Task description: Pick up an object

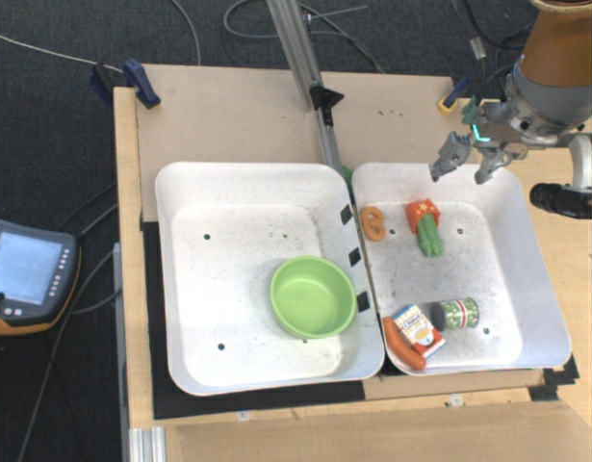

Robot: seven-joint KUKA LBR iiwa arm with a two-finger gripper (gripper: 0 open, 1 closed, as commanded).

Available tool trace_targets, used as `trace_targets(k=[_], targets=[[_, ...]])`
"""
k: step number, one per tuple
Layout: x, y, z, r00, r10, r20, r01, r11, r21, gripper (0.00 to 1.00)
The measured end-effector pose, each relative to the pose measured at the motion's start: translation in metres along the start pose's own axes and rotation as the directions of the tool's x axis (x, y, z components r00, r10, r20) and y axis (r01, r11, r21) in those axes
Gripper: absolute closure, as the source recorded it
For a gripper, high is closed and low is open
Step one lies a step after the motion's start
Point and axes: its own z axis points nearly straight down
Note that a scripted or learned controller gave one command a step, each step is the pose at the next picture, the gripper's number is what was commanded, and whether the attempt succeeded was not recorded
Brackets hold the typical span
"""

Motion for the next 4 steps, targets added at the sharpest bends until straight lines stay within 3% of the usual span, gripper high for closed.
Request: trace_targets(k=[1,4], targets=[[0.0,0.0,0.0,1.0,0.0,0.0,0.0,1.0,0.0,0.0],[0.0,-0.005,0.148,1.0,0.001,0.0,-0.001,1.0,0.004,0.0]])
